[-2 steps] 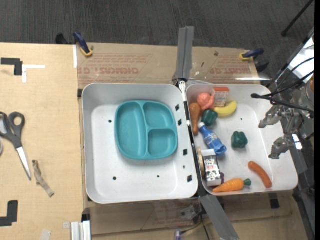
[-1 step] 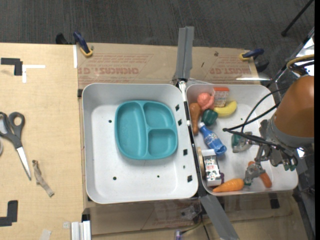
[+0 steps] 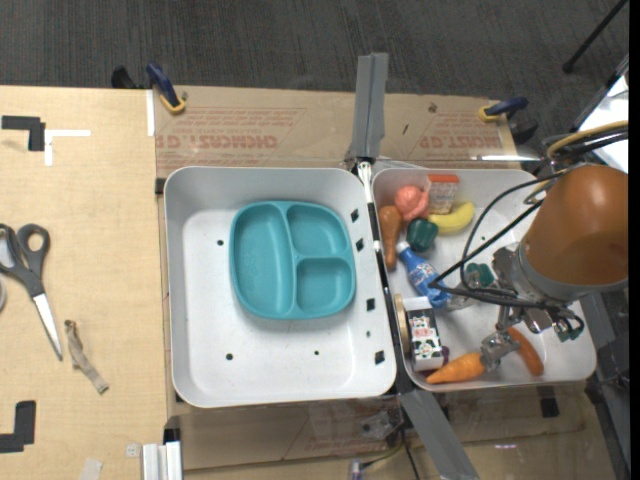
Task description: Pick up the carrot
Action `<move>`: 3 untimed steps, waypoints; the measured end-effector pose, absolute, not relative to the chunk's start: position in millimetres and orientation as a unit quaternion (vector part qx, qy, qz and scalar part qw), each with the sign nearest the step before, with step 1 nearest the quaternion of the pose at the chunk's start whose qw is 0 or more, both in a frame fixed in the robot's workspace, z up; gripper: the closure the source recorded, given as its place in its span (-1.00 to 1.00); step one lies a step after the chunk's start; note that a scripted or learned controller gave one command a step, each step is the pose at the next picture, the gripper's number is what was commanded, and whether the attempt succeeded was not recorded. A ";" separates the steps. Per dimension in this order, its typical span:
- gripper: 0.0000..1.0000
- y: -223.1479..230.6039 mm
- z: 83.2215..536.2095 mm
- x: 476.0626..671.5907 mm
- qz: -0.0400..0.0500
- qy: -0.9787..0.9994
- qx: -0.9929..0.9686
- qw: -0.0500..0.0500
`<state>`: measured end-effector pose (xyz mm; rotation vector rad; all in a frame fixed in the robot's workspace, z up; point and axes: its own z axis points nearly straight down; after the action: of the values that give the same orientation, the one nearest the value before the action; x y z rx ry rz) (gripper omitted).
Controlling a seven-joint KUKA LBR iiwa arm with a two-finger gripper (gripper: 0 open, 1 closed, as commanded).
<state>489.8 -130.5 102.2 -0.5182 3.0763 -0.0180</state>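
Observation:
The carrot (image 3: 455,370) is orange and tapered. It lies along the front wall of the right bin (image 3: 560,373) with its tip pointing left. My gripper (image 3: 497,348) hangs just over the carrot's thick right end, under the arm's orange band (image 3: 585,223). From here it looks to be touching or almost touching the carrot. A short reddish-orange piece (image 3: 528,354) lies just right of the gripper.
The right bin also holds a small printed box (image 3: 425,336), a blue bottle (image 3: 419,268), a green pepper (image 3: 422,234), a banana (image 3: 453,218), a pink fruit (image 3: 410,201) and a brown-orange vegetable (image 3: 388,228). A teal divided plate (image 3: 293,260) sits in the left bin. Scissors (image 3: 32,273) lie far left.

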 end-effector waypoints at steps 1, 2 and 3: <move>-1.00 -178.8 93.1 489.0 -0.001 0.973 -0.229 0.002; -1.00 -180.4 92.2 514.7 0.001 0.697 -0.718 0.002; -1.00 -203.9 93.1 513.0 0.005 0.508 -0.861 0.009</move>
<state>513.0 -203.9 93.1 -2.6891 1.5876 0.0141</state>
